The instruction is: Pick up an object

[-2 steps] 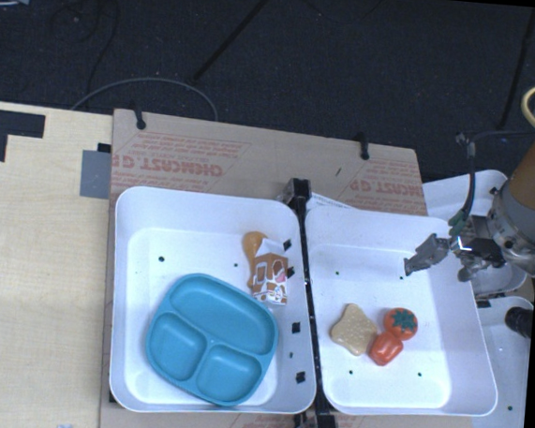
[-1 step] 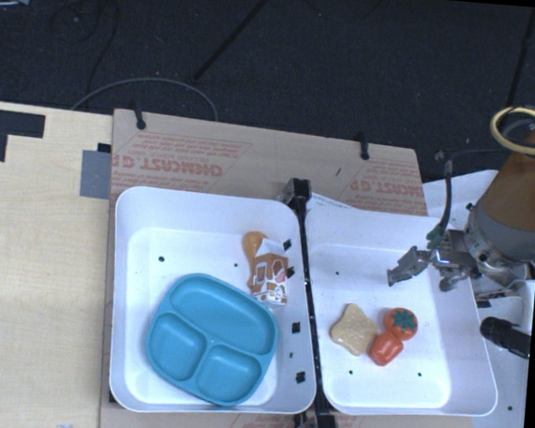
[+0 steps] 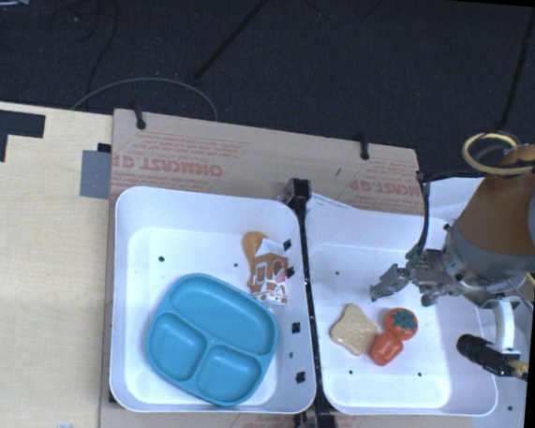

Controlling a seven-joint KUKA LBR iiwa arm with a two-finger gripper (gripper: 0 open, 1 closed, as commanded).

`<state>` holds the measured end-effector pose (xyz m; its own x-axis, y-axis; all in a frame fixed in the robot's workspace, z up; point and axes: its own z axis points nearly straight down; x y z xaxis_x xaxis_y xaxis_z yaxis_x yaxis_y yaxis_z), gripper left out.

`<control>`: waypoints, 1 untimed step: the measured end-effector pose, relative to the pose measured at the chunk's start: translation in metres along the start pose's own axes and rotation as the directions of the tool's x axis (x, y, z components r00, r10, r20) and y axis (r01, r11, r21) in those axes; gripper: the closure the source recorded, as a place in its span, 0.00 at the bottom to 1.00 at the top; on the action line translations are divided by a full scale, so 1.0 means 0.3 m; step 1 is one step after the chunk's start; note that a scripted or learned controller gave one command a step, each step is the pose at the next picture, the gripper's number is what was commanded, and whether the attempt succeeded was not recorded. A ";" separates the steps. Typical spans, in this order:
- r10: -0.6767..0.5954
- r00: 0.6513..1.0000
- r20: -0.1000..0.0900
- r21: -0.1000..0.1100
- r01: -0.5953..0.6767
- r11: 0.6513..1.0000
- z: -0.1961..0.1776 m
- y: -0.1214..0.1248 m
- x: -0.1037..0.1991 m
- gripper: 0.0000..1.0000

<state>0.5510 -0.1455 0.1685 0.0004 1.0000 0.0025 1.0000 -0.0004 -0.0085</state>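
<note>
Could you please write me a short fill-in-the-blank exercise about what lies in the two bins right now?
1. The blue divided plate lies in the ____ bin as the camera sees it.
2. The red toy lies in the ____ bin, beside the tan slice.
3. The plate has ____ compartments.
4. The end effector hovers above the ____ bin.

Missing words: left; right; three; right
</note>
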 end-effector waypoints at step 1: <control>0.001 1.000 0.001 -0.001 -0.001 1.000 0.149 0.010 -0.008 0.00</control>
<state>0.5537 -0.1477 0.1240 0.0010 1.0000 0.0017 1.0000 -0.0010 -0.0072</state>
